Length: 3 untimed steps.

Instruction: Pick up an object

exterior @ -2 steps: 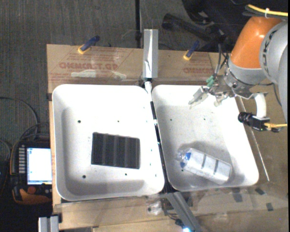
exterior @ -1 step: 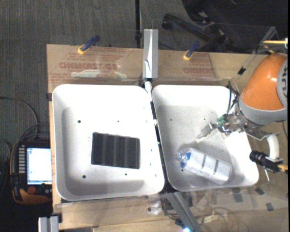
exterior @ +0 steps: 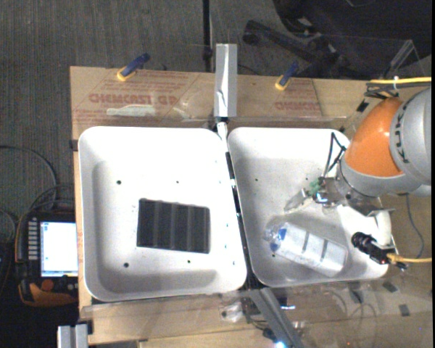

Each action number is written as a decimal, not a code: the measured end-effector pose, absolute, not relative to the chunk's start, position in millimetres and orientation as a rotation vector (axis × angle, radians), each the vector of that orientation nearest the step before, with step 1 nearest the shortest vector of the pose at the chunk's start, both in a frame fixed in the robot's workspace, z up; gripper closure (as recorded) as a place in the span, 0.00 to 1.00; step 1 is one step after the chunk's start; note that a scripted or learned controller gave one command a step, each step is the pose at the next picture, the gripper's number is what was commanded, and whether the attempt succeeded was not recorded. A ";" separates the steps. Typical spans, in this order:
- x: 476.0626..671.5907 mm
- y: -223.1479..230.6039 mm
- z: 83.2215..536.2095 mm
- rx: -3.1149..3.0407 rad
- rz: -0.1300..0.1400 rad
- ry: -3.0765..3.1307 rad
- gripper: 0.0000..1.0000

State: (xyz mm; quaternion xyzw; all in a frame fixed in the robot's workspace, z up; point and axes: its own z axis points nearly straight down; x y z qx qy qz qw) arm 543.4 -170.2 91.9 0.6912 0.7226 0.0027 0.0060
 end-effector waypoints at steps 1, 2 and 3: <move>489.0 -114.9 92.5 2.111 0.013 2.305 0.00; 549.8 -136.2 91.9 2.180 0.013 2.244 0.00; 612.6 -144.7 91.2 2.174 0.010 2.249 0.00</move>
